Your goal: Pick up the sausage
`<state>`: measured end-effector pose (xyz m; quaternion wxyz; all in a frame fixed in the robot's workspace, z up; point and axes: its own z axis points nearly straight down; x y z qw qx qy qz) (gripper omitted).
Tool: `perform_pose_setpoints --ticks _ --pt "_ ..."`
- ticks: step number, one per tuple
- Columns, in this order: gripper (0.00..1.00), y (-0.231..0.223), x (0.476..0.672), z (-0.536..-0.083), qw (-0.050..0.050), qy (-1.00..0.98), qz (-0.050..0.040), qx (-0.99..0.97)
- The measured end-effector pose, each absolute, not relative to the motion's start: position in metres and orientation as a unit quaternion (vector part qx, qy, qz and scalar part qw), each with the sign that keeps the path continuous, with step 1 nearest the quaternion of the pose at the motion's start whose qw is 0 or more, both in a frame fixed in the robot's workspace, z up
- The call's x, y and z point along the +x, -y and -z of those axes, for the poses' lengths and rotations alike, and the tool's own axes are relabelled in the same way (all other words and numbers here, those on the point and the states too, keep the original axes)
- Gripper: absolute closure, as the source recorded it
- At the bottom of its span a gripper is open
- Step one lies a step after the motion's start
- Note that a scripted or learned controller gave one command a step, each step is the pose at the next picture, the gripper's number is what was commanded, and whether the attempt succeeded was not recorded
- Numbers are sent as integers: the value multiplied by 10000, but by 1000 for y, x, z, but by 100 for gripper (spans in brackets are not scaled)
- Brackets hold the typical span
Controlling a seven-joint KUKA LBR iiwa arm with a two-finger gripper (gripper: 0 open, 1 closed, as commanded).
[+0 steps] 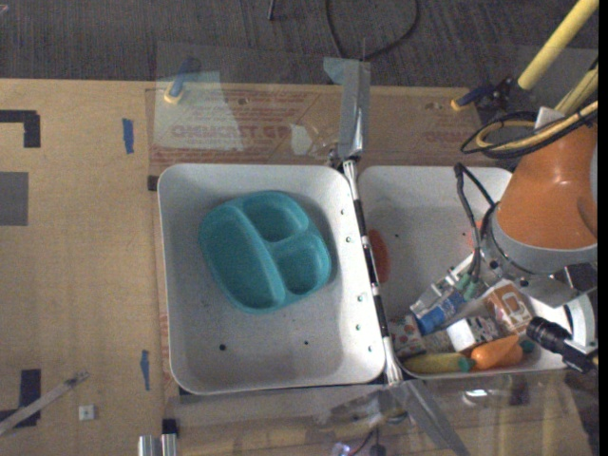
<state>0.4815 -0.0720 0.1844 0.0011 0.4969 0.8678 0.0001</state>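
So I'm looking down at the two bins, and the sausage (378,253) is that reddish-orange thing lying against the left wall of the right bin (418,193), well apart from the pile of food toys in the near right corner: carrot (496,352), banana (435,361), some cartons. The arm (549,202) hangs over that pile, so I can't tell if the fingers are open or clamped. Looks like I'm in the approach step. Next I'd need to swing left toward the wall and drop in carefully. The teal divided plate (266,250) sits in the left bin (190,283).
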Motion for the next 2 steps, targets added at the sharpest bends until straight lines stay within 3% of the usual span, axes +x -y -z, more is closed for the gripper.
perform_pose_setpoints --ticks 1,2 --pt "100 74 482 -194 32 -8666 -7 4989" --pt "0 74 482 -194 30 -8665 -6 4992"
